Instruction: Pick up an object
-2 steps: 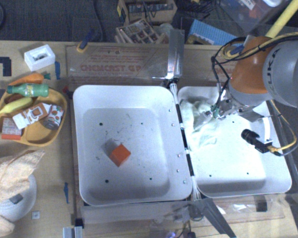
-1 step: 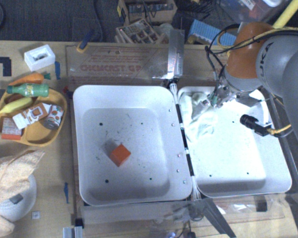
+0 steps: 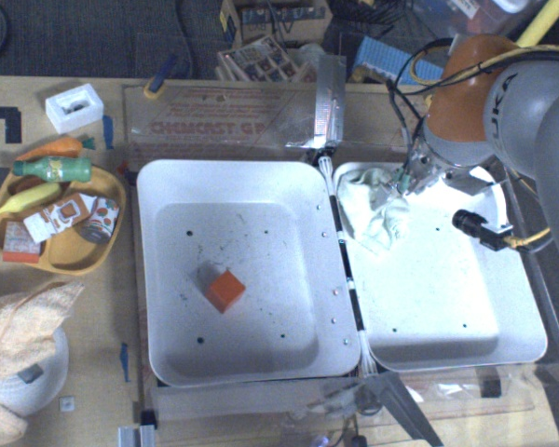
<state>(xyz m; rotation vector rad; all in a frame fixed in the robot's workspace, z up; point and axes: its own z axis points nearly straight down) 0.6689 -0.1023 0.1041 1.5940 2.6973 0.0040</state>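
Observation:
An orange block (image 3: 226,290) lies in the left bin (image 3: 168,194), a bit left of its middle. A crumpled white and pale green cloth (image 3: 373,208) sits in the far left corner of the right bin (image 3: 503,333). My gripper (image 3: 408,181) comes down at the cloth's right edge, at the back of the right bin, under the grey arm with its orange band (image 3: 470,59). The fingertips are lost against the cloth.
A black cable end (image 3: 475,228) hangs over the right bin's right side. A yellow bowl (image 3: 51,226) of toy food stands left of the bins. A clear plastic panel (image 3: 233,119) lies behind the left bin. A beige cloth (image 3: 23,343) lies at front left.

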